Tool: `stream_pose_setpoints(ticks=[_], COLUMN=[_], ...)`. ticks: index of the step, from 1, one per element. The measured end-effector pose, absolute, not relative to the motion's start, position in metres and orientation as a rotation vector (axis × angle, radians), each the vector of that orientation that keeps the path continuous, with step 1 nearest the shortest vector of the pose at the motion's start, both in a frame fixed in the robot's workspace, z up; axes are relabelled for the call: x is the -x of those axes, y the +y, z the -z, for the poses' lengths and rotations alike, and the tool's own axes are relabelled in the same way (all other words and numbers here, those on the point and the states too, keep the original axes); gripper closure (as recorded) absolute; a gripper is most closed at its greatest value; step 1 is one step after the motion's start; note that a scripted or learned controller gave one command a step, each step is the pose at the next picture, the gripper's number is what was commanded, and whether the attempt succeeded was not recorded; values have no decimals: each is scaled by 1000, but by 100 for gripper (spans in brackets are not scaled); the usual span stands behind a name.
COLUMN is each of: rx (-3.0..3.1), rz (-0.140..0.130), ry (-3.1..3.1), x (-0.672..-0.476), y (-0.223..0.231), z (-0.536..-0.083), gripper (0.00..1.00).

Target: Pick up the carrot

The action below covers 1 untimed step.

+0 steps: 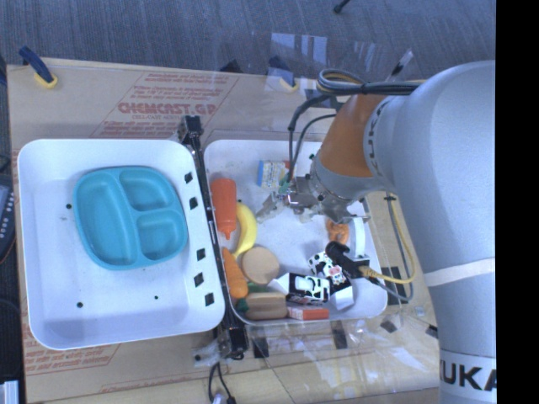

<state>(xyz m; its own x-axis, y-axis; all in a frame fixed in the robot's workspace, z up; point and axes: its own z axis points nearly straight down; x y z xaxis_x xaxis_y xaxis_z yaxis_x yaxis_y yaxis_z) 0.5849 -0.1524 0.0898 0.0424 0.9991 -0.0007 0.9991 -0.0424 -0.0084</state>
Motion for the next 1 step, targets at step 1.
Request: stream_pose_setpoints(ticks=[1], rx=[2271], rz=[-7], ry=[-2163], x=[-545], y=[-103], z=[-162], gripper=[0])
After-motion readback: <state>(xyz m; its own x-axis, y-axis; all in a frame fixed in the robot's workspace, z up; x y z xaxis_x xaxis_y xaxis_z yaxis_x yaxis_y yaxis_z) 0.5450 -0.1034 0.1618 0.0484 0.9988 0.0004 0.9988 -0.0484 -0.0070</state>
